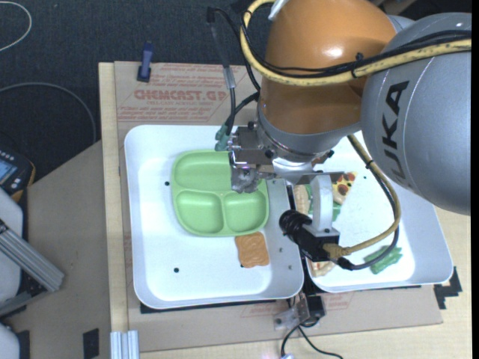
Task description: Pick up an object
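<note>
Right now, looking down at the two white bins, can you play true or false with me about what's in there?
1. The green plate lies in the left-hand bin. True.
2. The green plate is one big dish with no sections. False: ridges split it into three compartments.
3. The orange-brown piece sits on top of the green plate. False: it lies on the bin's floor, beside the plate's near edge.
4. The gripper is over the green plate. True.
5. A small green thing lies in the right-hand bin. True.
</note>
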Robot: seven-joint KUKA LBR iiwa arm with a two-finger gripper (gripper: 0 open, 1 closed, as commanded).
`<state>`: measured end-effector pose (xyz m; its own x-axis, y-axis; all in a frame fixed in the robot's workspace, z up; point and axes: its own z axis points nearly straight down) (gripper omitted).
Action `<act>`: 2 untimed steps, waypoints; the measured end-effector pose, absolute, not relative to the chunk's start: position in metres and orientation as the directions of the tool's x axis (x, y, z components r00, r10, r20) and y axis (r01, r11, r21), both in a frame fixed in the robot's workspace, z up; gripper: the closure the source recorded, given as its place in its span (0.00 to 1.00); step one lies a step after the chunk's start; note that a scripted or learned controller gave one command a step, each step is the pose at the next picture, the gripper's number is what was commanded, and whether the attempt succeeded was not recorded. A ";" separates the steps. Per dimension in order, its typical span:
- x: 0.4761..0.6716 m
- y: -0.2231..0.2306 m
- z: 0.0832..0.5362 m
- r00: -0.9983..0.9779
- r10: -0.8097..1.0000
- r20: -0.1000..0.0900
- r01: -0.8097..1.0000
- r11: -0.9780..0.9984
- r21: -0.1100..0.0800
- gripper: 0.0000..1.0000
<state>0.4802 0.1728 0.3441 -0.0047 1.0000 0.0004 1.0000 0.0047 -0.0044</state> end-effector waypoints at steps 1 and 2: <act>0.477 0.102 0.207 0.009 1.000 -0.006 1.000 -0.009 -0.016 1.00; 0.528 0.027 0.465 0.005 1.000 0.000 1.000 -0.005 0.021 1.00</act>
